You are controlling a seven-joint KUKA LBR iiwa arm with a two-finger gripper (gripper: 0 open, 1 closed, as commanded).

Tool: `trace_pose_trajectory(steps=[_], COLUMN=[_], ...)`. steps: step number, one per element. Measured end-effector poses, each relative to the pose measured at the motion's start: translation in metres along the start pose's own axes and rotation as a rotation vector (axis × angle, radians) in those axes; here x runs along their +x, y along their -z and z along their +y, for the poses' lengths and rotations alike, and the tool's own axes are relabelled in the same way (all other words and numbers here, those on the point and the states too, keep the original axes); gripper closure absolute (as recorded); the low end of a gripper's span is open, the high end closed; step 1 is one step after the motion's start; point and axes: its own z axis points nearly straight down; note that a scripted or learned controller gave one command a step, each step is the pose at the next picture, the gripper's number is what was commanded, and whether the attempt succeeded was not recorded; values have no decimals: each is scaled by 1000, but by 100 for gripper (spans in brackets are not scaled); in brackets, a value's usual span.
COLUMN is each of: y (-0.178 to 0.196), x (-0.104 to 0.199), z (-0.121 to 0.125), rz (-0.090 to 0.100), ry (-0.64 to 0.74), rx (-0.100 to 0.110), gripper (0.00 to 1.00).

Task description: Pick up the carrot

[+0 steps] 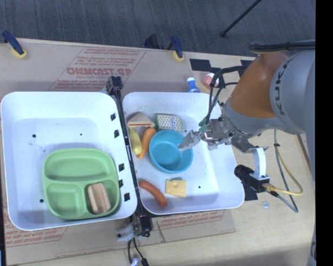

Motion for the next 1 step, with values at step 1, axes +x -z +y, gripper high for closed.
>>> trace_pose_trajectory(steps=[1], y=[-79], x=[71], z=[97], rz=[2], ry=[94], rx=[4], gripper=[0])
